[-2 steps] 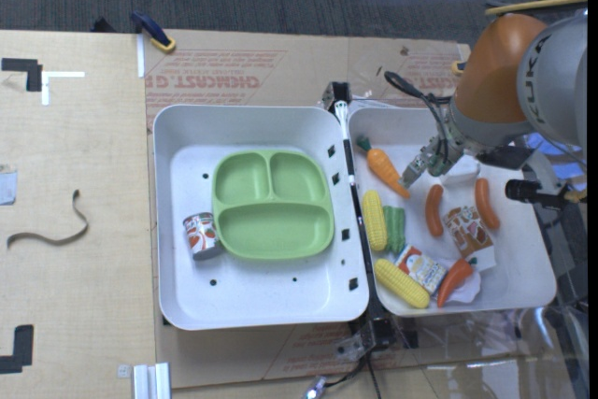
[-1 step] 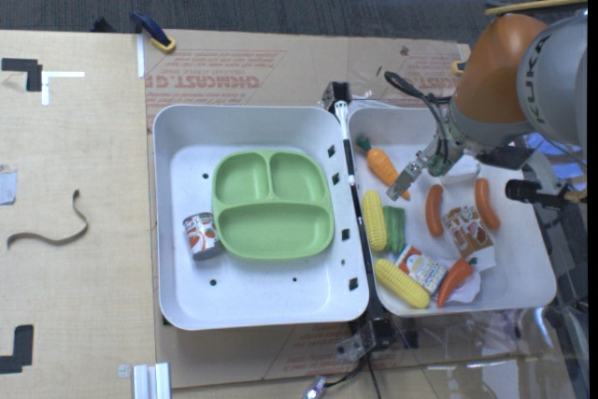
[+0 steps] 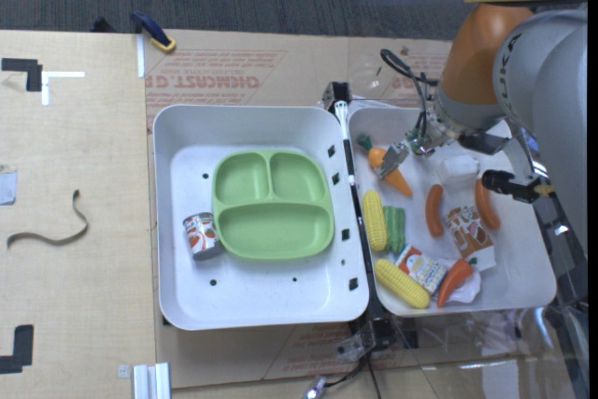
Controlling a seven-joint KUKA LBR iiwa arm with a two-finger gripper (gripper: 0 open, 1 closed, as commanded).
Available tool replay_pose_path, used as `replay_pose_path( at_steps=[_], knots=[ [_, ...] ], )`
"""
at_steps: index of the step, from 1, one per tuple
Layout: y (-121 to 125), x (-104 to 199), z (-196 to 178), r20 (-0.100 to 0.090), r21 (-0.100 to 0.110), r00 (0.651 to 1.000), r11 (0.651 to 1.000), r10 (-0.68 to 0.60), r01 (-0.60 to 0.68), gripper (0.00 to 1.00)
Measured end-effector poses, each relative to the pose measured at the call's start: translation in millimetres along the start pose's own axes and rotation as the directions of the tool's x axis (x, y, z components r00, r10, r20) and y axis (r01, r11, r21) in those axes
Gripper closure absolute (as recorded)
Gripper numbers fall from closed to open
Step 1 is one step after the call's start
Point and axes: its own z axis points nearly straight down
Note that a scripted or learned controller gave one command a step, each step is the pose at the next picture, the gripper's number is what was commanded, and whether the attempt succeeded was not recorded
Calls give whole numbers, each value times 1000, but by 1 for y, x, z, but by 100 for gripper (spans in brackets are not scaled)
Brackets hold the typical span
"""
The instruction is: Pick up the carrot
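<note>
Two bins; carrot (image 3: 391, 169) lies at right bin's (image 3: 534, 294) upper left, near the divider. Gripper (image 3: 404, 153) sits at the carrot's top, positioned for pickup; finger opening and any hold: cannot tell.

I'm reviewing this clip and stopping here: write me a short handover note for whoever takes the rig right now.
Gripper: down in the right bin, at the upper end of a carrot near the bin's left wall; whether it grips is not clear.
Things: that carrot lies by a corn cob; a second carrot lies near the bin's front beside another corn cob. Left bin holds a green plate and a small can.
Done: arm at the carrot.
Left: secure the grasp, lift.
</note>
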Motion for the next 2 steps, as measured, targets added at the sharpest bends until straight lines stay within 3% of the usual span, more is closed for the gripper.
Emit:
replay_pose_path(
  at_steps=[1, 2],
  knots=[
    [1, 0, -10, 3, 1, 1000, 1000, -5, 5, 100],
    [45, 59, -100, -1, -1, 999, 999, 50, -50, 100]
  ],
)
